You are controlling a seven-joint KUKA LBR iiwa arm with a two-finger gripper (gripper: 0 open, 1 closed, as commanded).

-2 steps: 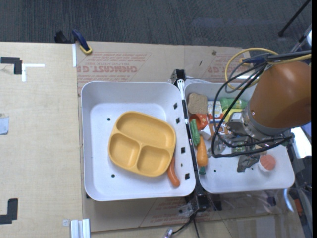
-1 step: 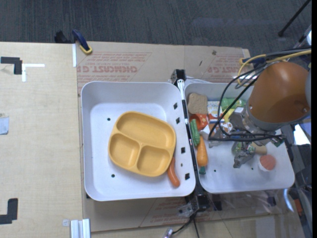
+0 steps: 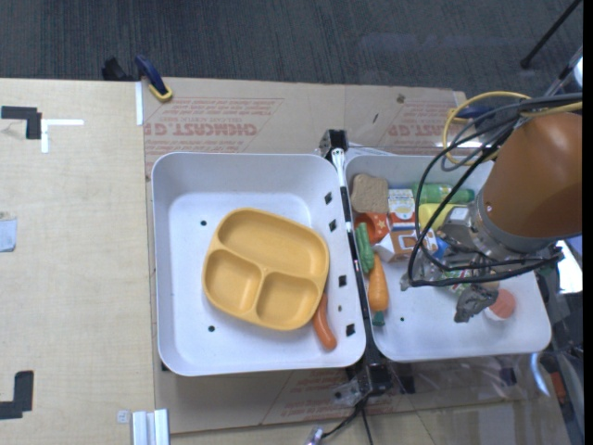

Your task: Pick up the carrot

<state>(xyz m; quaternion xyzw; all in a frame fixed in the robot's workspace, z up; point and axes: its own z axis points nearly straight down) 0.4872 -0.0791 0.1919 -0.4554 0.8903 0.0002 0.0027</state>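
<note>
- Status: pick not done. carrot point(image 3: 378, 286) lies flat on the floor of the right bin point(image 3: 463, 346), nothing lifting it.
- Carrot location: hard against the right bin's left wall, about midway along that wall, long axis running with the wall, thin end toward the front edge. A green vegetable point(image 3: 364, 250) lies just beside it on the back side, touching or nearly so.
- gripper point(image 3: 474, 304) hangs over the right bin's front-right area, below the arm's orange band point(image 3: 537, 179). Cannot tell its grip state: cables and the wrist body cover the tip from this slant.
- Nothing carrot-coloured visible at the tip, so I judge it carries nothing of the task.
- Offset: carrot is well apart from the gripper, toward the bin's left wall; bare bin floor between them. Gripper also sits near a small pink-red item point(image 3: 501, 307) by the right wall.
- Left to do: traverse to the left wall, align with the carrot's long axis, descend, close, lift. All of it, by my read.
- Risk: the wall leaves little room for a finger on that side; the green vegetable crowds the back end.
- Distractor: an orange sausage-like piece point(image 3: 323, 330) in the left bin point(image 3: 176, 276), at the front-right edge of the yellow tray point(image 3: 264, 272). Similar colour, wrong item.
- More clutter at the right bin's back: bread slice point(image 3: 370, 193), small cartons point(image 3: 401, 204).
</note>
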